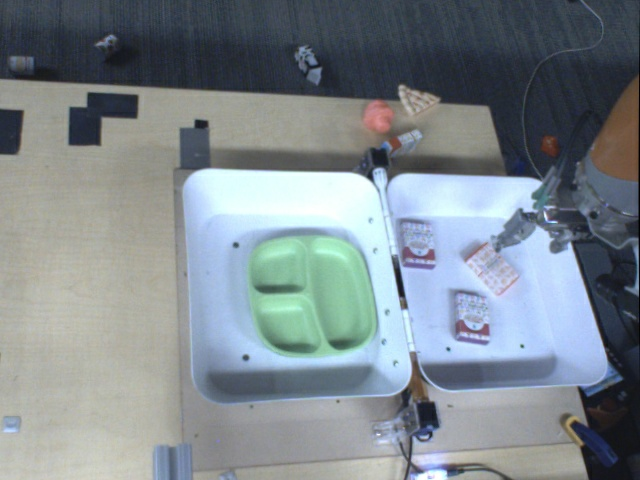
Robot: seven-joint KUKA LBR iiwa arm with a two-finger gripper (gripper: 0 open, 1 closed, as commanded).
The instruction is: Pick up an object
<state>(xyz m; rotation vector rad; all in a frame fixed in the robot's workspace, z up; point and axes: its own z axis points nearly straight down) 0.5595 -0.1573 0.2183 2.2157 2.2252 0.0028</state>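
We see two white bins side by side. The left bin (215, 268) holds a green divided plate (312, 294). In the right bin (575, 313) lie three small red-and-white packets (417, 244) (492, 268) (472, 317). The gripper (508, 236) comes in from three o'clock, its tip at the middle packet's upper edge.

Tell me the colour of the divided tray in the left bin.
Light green, seen in the camera view: the tray lies in the left bin.

Robot lab, bench (90, 268), white bins (215, 208), cables (560, 58)
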